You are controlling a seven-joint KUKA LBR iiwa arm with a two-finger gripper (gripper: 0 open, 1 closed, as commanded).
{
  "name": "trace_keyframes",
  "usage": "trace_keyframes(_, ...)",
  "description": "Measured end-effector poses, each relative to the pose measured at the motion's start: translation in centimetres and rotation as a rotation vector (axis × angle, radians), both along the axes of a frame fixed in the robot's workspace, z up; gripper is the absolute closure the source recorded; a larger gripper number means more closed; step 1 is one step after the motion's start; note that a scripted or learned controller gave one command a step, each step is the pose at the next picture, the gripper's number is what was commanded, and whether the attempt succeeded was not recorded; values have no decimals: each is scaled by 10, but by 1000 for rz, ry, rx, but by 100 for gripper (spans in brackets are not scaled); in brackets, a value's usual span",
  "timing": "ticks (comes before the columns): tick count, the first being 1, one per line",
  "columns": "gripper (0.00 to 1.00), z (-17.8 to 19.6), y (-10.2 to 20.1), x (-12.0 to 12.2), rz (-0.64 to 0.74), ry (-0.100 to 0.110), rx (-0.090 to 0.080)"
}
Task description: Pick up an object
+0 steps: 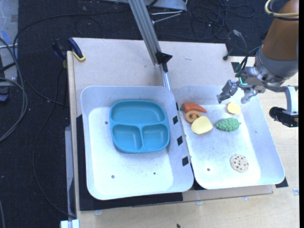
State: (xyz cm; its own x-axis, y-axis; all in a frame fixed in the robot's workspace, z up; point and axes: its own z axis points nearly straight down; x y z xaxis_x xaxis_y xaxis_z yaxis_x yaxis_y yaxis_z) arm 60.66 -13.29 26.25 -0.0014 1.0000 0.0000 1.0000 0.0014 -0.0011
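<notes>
My gripper (236,94) hangs over the far part of the right bin (266,141), open, with nothing between its fingers. Just below it on the bin floor lies a small yellow round piece (233,109). A green broccoli-like toy (228,124) sits a little nearer. To its left are a larger yellow chunk (202,125), an orange ring (191,116) and an orange carrot (195,108). A chocolate-chip cookie (239,163) lies alone toward the bin's near side.
The left bin (95,175) holds a blue divided tray (140,126). A slanted metal pole (145,25) crosses the back of the bench and ends near the gap between the bins. Cables run over the dark floor around the bench.
</notes>
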Motion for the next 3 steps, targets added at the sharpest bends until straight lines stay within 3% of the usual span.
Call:
trace_keyframes(1,0,1,0,0,0,-1,0)
trace_keyframes(3,0,-110,-1,-1,-3,4,0)
